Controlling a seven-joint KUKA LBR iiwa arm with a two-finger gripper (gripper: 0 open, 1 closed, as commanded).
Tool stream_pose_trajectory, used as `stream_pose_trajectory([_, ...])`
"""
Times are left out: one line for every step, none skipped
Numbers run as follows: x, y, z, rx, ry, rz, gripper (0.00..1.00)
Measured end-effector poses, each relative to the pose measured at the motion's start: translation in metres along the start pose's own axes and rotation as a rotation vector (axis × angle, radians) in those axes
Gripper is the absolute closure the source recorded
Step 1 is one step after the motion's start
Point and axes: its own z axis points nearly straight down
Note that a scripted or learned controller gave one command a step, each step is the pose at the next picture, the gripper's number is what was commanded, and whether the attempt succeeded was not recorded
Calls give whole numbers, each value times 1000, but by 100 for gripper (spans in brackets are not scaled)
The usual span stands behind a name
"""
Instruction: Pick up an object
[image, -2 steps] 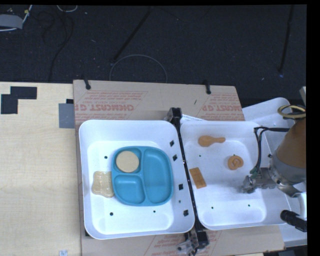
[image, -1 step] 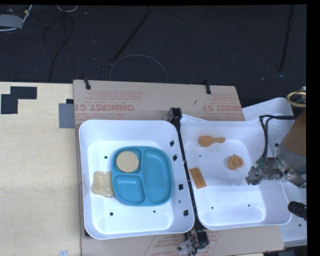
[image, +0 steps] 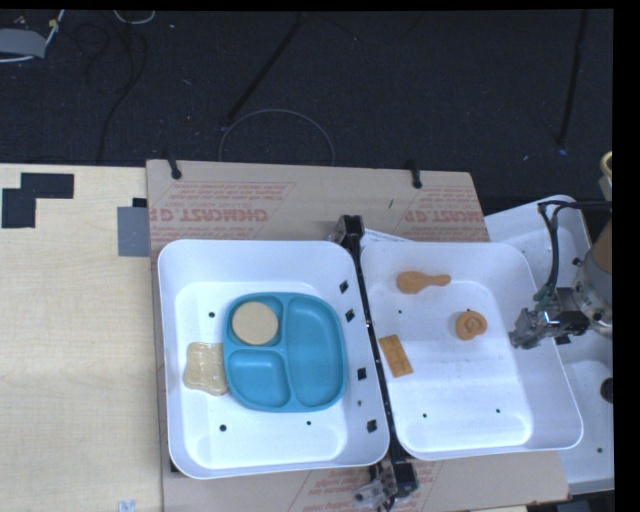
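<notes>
Your tool (image: 530, 330), whose state I cannot tell, sits at the right bin's (image: 500, 435) edge with the round pastry (image: 471, 324) just beside it; a shallow reach could clip the wall.

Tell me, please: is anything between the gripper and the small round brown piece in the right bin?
Nothing visible. The gripper sits at the right bin's right edge, and bare white floor lies between it and the round brown piece.

Arm, single: enters at 3 o'clock, wrist low, pincer (image: 527, 334) pointing toward 9 o'clock, nothing visible between its tips.
</notes>
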Motion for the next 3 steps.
stream_pose_trajectory([-1, 1, -53, -1, 0, 0, 100])
stream_pose_trajectory([52, 28, -48, 4, 2, -3, 100])
stream_pose_trajectory([103, 41, -52, 5, 3, -3, 100])
